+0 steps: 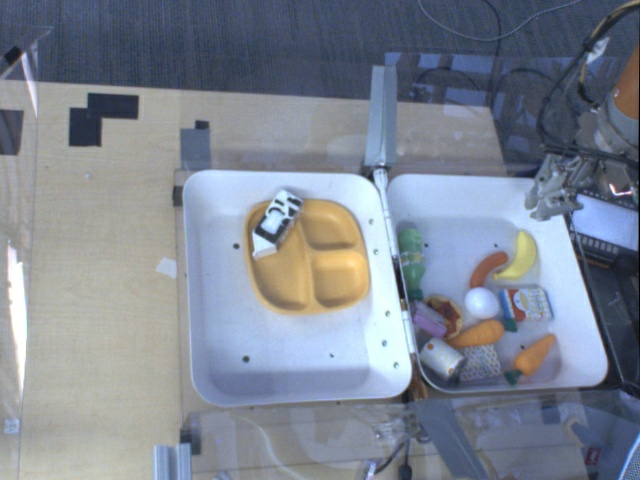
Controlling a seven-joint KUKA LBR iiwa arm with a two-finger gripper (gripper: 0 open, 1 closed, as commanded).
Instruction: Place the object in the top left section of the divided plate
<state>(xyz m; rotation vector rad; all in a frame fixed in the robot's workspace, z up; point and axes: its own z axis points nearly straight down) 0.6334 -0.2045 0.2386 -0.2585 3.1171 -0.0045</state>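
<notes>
- Two white bins sat side by side on the bench: the left bin carried a yellow divided plate, and the right bin held a heap of toy food.
- The black-and-white packet lay on the plate's far left section, tilted, with its near end overhanging the plate's left rim (so it rested partly on the edge rather than flat in the hollow). Judged from this, the placing looked done or all but done, though the packet sat loosely.
- The gripper hung over the far right corner of the right bin, well apart from the plate and with nothing between its fingers; whether they stood wide or narrow could not be told at this size.
- That spot, beside the arm's own side of the bench, read as a parked or retreating pose that left both bins open to the camera.
- The toys crowded the near half of the right bin: a banana, a sausage, a white egg, two carrots and a small carton, probably because that bin served as the stock to pick from.
- A green toy lay against the wall between the bins.
</notes>
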